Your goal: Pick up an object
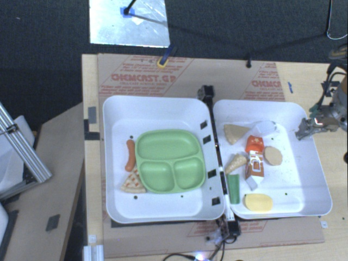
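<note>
Tool [308, 128] hovered at right bin [318, 170] upper-right rim, finger state unclear, nothing visibly held; best to center over cookie [273, 156] and descend straight.

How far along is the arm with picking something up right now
Nothing looks picked up yet. The pincer sits at the right bin's far right rim, with no item between its fingers. The food items, such as the orange carton, yellow piece and green stick, lie in that bin. Reaching in, grasping and lifting one all remain.
</note>
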Robot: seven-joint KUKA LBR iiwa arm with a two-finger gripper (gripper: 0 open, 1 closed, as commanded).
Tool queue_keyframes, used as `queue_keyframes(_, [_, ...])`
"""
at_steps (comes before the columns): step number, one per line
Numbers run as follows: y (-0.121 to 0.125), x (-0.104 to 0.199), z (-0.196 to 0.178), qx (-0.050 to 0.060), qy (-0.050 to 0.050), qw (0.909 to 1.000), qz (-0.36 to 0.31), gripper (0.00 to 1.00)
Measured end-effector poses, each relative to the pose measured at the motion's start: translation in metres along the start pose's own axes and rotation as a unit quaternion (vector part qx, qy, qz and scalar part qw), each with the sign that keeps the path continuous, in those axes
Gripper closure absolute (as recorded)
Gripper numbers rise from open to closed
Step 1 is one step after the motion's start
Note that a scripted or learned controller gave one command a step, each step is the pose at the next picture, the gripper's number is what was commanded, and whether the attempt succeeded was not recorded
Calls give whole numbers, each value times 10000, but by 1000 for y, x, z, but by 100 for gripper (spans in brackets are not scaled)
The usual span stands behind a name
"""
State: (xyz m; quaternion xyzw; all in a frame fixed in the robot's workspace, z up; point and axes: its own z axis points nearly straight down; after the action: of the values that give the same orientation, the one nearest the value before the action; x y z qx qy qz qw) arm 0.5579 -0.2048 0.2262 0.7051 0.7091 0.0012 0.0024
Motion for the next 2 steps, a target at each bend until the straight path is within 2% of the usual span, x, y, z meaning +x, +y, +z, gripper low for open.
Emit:
queue_keyframes(1, [26, 41, -9, 0, 11, 10000, -19, 100])
queue_keyframes(2, [61, 95, -1, 1, 12, 10000, -28, 100])
